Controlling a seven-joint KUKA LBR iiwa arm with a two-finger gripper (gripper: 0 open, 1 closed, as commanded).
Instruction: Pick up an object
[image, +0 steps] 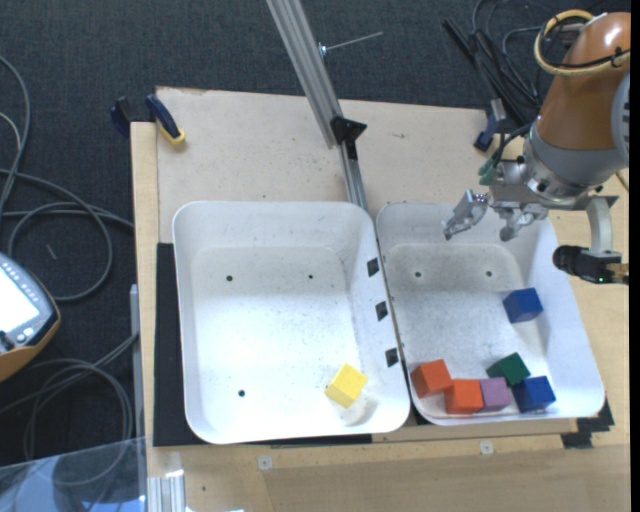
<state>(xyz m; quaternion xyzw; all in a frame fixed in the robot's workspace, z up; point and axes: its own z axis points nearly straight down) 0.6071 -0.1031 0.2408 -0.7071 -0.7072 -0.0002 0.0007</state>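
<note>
My gripper (488, 222) hangs over the far end of the right bin (455, 275), its two fingers spread open with nothing between them. Well below it in that bin, a blue block (522, 304) lies alone by the right wall. Along the near edge sit two orange blocks (432, 377) (464, 396), a purple block (496, 393), a green block (513, 367) and a second blue block (536, 393). A yellow block (347, 385) rests near the front right corner of the left bin (270, 300).
A slanted metal post (325, 95) rises from the bench behind the two bins. A blue and yellow clamp (165, 118) lies at the bench's far left corner. Cables run across the dark floor on the left.
</note>
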